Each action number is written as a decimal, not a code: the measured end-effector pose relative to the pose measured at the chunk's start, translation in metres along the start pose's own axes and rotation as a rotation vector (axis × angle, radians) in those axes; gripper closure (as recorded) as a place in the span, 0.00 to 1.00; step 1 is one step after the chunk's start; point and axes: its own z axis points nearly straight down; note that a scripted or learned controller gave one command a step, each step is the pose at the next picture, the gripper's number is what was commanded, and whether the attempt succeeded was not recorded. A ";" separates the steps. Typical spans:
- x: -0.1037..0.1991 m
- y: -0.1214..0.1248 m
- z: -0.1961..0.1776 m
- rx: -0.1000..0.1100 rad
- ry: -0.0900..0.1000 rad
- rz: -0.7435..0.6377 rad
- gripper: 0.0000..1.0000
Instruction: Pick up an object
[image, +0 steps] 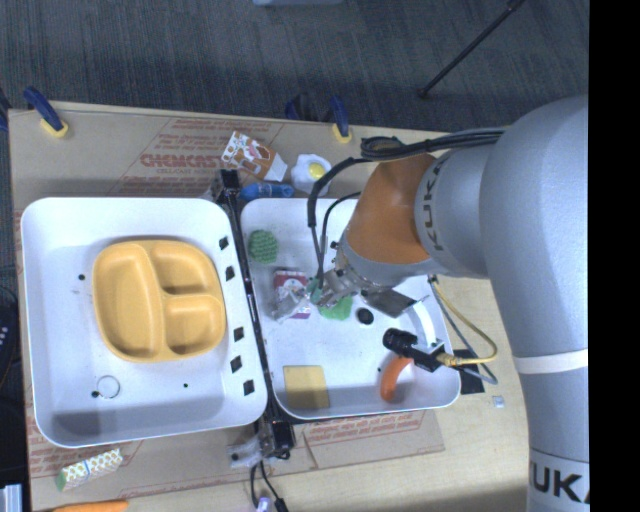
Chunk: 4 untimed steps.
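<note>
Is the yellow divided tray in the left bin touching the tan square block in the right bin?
Apart. The camera view shows the yellow tray in the left bin and the tan block in the right bin, with both bin walls between them.

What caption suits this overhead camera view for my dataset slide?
KUKA arm's gripper lowered among small items in the right bin; yellow divided tray in the left bin.

Divided tray (160, 297) in left bin (40, 330), sponge (305, 385), perhaps wrapper (290, 293) in right bin (345, 405)
</note>
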 end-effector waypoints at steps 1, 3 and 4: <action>0.000 0.000 0.000 0.000 0.000 0.000 0.00; 0.000 0.000 0.000 0.000 0.000 0.000 0.00; 0.000 0.000 -0.010 0.002 0.001 -0.005 1.00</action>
